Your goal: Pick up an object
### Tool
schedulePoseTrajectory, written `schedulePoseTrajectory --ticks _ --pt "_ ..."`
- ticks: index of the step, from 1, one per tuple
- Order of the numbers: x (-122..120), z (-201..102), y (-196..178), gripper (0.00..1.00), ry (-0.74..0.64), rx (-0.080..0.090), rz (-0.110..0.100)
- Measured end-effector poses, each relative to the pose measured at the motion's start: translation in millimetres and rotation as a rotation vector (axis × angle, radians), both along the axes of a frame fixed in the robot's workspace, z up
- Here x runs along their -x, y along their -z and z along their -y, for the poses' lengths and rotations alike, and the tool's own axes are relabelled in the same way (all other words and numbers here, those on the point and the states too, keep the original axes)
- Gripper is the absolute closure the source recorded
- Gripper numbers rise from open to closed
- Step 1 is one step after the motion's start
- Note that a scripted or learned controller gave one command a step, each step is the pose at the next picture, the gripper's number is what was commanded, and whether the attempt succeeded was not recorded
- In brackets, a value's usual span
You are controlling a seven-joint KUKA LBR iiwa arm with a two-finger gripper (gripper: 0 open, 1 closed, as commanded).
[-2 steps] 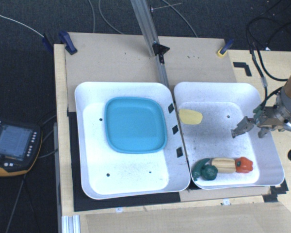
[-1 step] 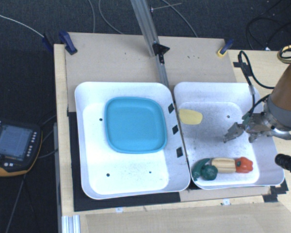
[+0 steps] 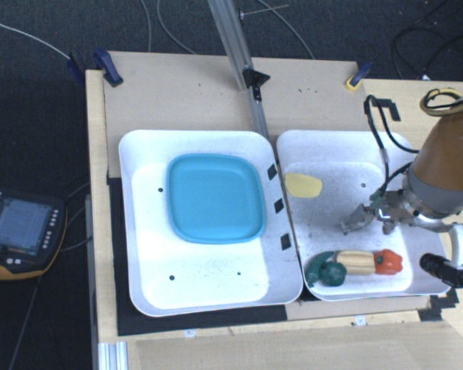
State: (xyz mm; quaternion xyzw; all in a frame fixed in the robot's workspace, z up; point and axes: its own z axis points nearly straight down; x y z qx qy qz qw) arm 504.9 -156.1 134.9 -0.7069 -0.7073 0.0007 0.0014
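**Arm low over the right bin, objects lying along its lower edge**

Gripper (image 3: 359, 220): metal fingers (image 3: 353, 223) reach leftward over the floor of the right white bin (image 3: 332, 160), centre right of the frame. They are small and blurred against the speckled bin floor; I cannot tell whether they are spread or closed, and nothing is seen between them. The grey arm with its orange band (image 3: 447, 160) covers the bin's right side and is cut off by the frame edge. A black cable (image 3: 378, 129) loops up from the wrist.

Objects in the right bin:
- flat pale yellow piece (image 3: 303, 185), upper left part of the bin, near the dividing wall, well apart from the fingers.
- dark green rounded object (image 3: 326, 271), lower left corner of the bin.
- tan wooden cylinder (image 3: 356, 263), lying on its side, touching the green object on its right.
- red rounded object (image 3: 388, 262), at the cylinder's right end; whether joined to it or merely touching, unclear.

This row lies below the fingers, apart from them.

Left white bin (image 3: 139, 206): holds a light blue square plate with rounded corners (image 3: 215, 198), lying flat in the upper middle.

The wooden table (image 3: 177, 91) carries both bins. A handheld control pendant with a screen (image 3: 19, 233) lies on the dark floor at the left edge of the frame.
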Motion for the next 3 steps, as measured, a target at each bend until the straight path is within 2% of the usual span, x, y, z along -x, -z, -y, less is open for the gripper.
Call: schedulePoseTrajectory --ticks 1,2,3 --pt "0.9 -0.4 41.0 0.00 0.000 0.000 0.000" --pt "-0.4 -0.3 28.8 1.00 0.000 0.001 0.004" --pt "-8.0 3.1 -16.4 1.00 0.000 0.001 0.005"
